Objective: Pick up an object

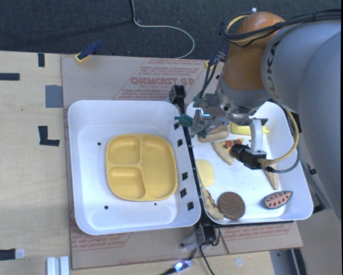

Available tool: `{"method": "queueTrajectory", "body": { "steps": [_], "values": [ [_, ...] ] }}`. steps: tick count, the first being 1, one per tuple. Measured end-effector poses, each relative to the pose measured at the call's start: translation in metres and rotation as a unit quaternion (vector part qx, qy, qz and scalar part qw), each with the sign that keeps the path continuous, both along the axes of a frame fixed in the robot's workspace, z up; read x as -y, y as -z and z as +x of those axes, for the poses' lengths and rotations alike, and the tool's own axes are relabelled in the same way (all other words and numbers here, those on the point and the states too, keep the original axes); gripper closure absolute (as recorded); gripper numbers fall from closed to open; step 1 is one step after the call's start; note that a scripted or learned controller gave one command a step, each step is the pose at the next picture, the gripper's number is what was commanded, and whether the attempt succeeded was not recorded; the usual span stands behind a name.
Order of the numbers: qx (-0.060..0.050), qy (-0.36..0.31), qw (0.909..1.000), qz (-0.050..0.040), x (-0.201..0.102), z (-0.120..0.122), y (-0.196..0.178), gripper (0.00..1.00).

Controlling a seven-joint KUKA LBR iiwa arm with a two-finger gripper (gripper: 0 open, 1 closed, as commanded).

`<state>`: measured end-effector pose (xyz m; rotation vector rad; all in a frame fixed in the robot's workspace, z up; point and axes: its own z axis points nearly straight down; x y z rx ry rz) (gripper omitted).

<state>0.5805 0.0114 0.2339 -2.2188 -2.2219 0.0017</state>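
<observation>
My gripper (pixel 201 122) hangs low over the top left corner of the right bin (pixel 300 211), close to the wall shared with the left bin. A tan bread-like piece (pixel 218 134) lies right under and beside it. Nearby in that bin are a tan wedge (pixel 222 152), a yellow piece (pixel 239 129), a pale yellow disc (pixel 205 171), a brown round cookie (pixel 231 205) and a pink watermelon slice (pixel 276 199). Nothing shows as lifted off the bin floor.
The left bin (pixel 80 130) holds a yellow divided plate (pixel 141 167). A tan strip (pixel 272 179) lies at the right bin's right side, and a bun-like piece (pixel 210 208) sits beside the cookie. The arm's bulk covers the right bin's upper right.
</observation>
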Motion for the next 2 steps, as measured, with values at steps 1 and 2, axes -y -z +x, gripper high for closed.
{"method": "queueTrajectory", "body": {
  "steps": [1,2],
  "values": [
    [-0.001,0.0,1.0,-0.0008,-0.004,-0.005,0.019,1.0],
    [0.001,0.0,1.0,-0.0002,-0.002,0.001,0.0,1.0]
  ]
}}
